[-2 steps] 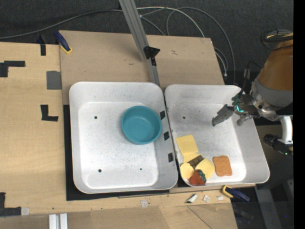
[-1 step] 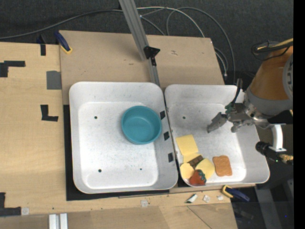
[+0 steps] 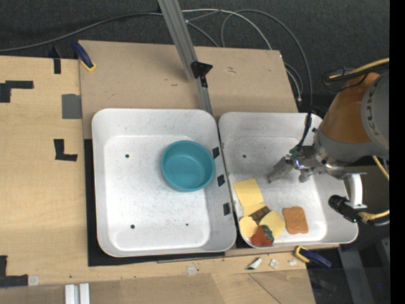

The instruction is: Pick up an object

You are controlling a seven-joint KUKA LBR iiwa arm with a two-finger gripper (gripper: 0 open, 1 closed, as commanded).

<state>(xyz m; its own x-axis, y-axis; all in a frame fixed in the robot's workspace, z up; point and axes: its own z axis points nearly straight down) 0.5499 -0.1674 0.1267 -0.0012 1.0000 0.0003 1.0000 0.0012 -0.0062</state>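
My gripper point(image 3: 286, 177) hangs over the right bin point(image 3: 253, 132), near its middle, reaching in from the right. Its two fingers are spread open and nothing sits between them. Just below and left of it lies a pale yellow block point(image 3: 247, 191). At the bin's front sit a dark brown piece point(image 3: 259, 213), a second yellow piece point(image 3: 273, 221), a red item point(image 3: 261, 236) and an orange-brown sponge point(image 3: 295, 220). A blue bowl point(image 3: 187, 164) stands in the left bin point(image 3: 126, 208).
A slanted metal pole point(image 3: 183, 37) crosses the back of the bench, ending near the bins' shared rim. Cables point(image 3: 253, 24) loop behind the right bin. Yellow-blue clamps sit at the back left point(image 3: 84, 56) and front right point(image 3: 309, 256).
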